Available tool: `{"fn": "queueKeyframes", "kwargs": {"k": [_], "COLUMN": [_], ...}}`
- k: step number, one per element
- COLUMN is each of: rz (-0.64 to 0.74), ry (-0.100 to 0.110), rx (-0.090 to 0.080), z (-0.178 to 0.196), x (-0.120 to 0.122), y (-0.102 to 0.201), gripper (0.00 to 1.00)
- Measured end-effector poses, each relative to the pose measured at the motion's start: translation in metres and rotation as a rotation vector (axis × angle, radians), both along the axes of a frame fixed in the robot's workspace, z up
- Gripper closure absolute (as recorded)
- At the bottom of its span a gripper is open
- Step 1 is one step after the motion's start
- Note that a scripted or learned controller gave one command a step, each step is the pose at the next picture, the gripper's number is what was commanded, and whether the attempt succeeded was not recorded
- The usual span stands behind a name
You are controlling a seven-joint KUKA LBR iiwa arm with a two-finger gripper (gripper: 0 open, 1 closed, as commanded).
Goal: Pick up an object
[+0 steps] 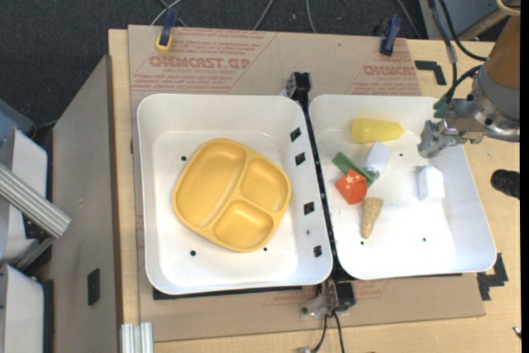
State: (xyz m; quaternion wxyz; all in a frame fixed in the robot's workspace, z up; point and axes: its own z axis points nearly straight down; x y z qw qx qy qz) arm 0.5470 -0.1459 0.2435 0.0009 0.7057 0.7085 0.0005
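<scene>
The end effector [431, 140] hovers near the right bin's [471, 252] far right edge, above a white block [430, 182]; whether it is open I cannot tell. Best descend straight, centred over the block, avoiding the bin wall.

Left bin [157, 178]: white, holding a yellow divided tray [231, 194]. Right bin [446, 244]: white; yellow lemon [376, 130] at 11 o'clock, red strawberry [351, 187] with green leaves, tan cone [370, 216], small white block [430, 183]. Surface [273, 54]: tan board, red lettering.
</scene>
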Motion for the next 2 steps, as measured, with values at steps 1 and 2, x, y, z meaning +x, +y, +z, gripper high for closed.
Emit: {"fn": "queueKeyframes", "kwargs": {"k": [1,2], "rz": [0.001,0.002], "ry": [0.004,0.003], "rx": [0.002,0.003], "z": [-0.014,-0.025], "x": [0.014,0.030], "y": [0.050,0.101], "gripper": [1.00,1.00]}}
